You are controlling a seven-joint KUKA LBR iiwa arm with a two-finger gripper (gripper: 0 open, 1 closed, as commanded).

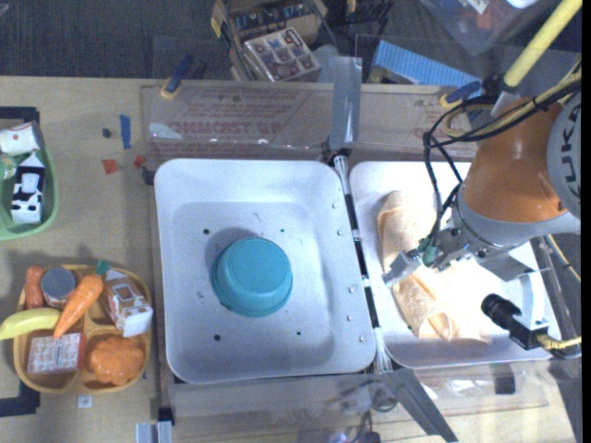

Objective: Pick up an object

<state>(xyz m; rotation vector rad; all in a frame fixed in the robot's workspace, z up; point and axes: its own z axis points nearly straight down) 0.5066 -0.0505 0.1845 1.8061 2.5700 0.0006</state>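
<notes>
A teal bowl [253,276] lies upside down in the middle of the left bin [185,192]. In the right bin [471,344], a pale tan bread-like piece [403,218] lies near the left wall. A second, more golden piece [424,309] lies below it. My gripper [417,258] hangs low over the right bin, between the two tan pieces and just above the lower one. The orange-banded wrist [512,178] rises behind it to the right. Whether anything is held is hidden.
A green dish [44,212] with small toys sits at the far left. Below it is a yellow tray [18,358] of toy food, including a carrot and a banana. A cardboard wall [240,123] lines the back of the bins. Cables and a black fitting [506,313] hang over the right bin.
</notes>
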